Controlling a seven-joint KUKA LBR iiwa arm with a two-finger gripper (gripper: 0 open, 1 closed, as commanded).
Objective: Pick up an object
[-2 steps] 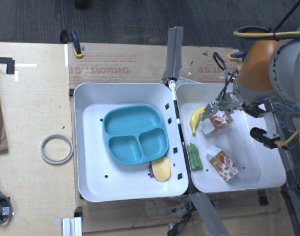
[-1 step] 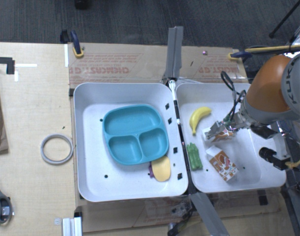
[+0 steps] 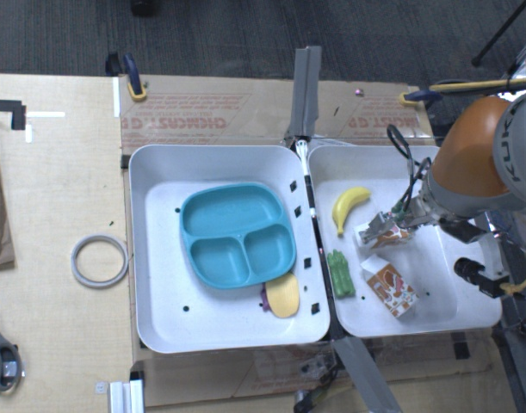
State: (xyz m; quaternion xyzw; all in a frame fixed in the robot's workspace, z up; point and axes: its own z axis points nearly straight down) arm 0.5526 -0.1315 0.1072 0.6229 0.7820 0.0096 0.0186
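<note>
look at the right bin: your claw sits low in its middle, but you cannot tell how it stands. the banana lies just up-left of it, the little box below, the green thing at the bin's left wall.

Red print is running across the cardboard sheet behind the bins, but it is showing upside down and too faint to read. The letters "KU" are showing on the arm.
</note>
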